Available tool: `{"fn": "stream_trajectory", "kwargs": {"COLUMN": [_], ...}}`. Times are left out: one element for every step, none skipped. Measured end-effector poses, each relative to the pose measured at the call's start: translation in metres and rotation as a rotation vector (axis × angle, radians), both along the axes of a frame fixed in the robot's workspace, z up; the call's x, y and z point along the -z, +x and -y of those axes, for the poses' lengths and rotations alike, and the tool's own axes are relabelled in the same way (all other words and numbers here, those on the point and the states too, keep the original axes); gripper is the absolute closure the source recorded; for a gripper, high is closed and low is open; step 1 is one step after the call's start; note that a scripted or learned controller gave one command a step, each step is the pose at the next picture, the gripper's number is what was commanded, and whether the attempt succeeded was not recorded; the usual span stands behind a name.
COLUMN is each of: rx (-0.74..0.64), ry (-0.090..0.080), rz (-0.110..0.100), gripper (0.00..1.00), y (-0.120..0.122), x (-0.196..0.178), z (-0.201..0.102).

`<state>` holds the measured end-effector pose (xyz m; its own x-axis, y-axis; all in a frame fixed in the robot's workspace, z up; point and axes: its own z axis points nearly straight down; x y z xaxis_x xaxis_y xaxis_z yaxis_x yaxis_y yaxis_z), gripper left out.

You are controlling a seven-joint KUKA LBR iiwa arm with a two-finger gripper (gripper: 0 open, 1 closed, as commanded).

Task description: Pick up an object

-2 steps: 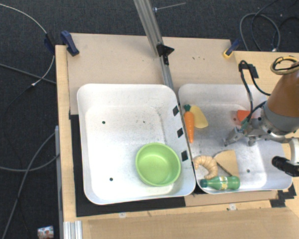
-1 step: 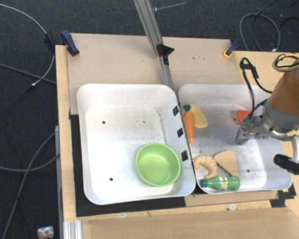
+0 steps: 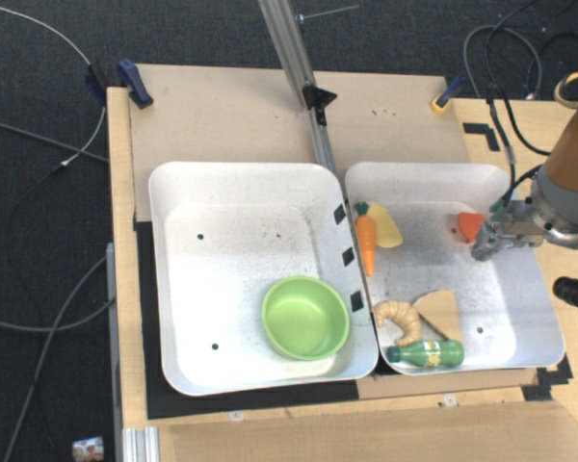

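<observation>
The right bin [image 3: 520,340] holds several small objects. An orange-red block [image 3: 469,225] lies near its far right side. My gripper [image 3: 488,244] hangs low over the bin floor just right of and below that block, close to it; nothing shows clearly in its grasp. An orange carrot [image 3: 366,244] lies along the bin's left wall beside a yellow piece [image 3: 388,229]. At the near edge are a beige curled pastry [image 3: 399,318], a tan wedge [image 3: 440,312] and a green bottle [image 3: 425,355] on its side.
In the left bin [image 3: 231,248] a green bowl [image 3: 305,317] stands at the near right corner. A metal bar [image 3: 294,56] runs from the top down to the gap between the bins. Cables lie at the top right.
</observation>
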<state>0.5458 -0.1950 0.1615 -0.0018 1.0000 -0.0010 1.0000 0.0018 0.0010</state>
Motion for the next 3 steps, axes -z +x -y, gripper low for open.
{"fn": "stream_trajectory", "kwargs": {"rx": [0.000, 0.000, -0.004], "ry": [-0.001, 0.000, 0.002], "rz": [0.001, 0.000, -0.003], "gripper": [1.00, 1.00, 1.00], "y": [0.000, 0.009, 0.013], "x": [-0.056, -0.100, -0.104], "z": [0.009, 0.010, -0.040]}}
